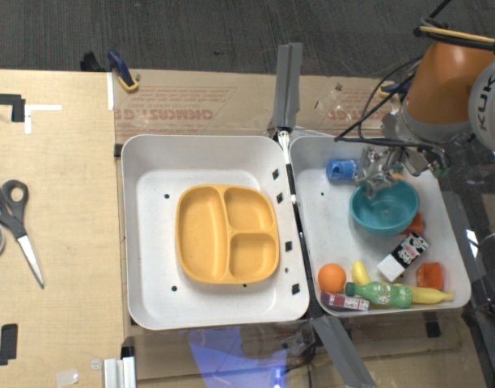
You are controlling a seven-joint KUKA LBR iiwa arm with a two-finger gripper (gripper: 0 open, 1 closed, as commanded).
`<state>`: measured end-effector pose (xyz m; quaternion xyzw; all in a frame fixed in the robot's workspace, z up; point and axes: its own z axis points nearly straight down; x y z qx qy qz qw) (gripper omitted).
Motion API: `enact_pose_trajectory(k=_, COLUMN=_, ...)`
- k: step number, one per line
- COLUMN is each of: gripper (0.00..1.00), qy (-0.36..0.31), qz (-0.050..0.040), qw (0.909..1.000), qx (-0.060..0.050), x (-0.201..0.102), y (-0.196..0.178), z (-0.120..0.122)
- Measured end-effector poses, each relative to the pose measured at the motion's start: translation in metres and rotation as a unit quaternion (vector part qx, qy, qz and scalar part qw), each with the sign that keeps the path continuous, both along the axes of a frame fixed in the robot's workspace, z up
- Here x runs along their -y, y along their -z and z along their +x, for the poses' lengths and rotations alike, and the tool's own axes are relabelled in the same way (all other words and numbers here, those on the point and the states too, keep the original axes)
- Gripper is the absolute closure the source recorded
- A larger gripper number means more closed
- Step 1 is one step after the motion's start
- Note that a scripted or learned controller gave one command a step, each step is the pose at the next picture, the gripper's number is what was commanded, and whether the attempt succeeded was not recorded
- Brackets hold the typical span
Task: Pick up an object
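Now the hand (377, 170) is seen above the teal bowl (385, 206) in the right bin (312, 217). Its grip cannot be told.

1 fixed overhead camera, slanted down at moderate range over both white bins (134, 241).

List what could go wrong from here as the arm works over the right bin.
1. The end effector sits at the teal bowl's rim; a smooth curved wall may slip free.
2. The blue cup lies close beside it and could get knocked.
3. Items crowd the right bin: orange ball, green bottle. A dropped bowl could scatter them.
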<state>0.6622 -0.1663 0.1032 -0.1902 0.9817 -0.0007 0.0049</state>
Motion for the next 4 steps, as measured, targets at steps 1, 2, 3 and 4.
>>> enact_pose_trajectory(k=1, gripper=0.0, qy=0.001, qz=0.0002, qw=0.9999, qx=-0.016, x=0.004, y=0.005, z=-0.008)
enact_pose_trajectory(k=2, gripper=0.0, qy=0.025, qz=0.0005, qw=0.9997, qx=-0.001, x=0.008, y=0.007, z=-0.084)
enact_pose_trajectory(k=3, gripper=0.0, qy=0.106, qz=0.0005, qw=0.9943, qx=-0.003, x=-0.022, y=0.01, z=-0.077)
enact_pose_trajectory(k=4, gripper=0.0, qy=0.081, qz=0.001, qw=0.9965, qx=0.019, x=0.033, y=-0.002, z=-0.105)
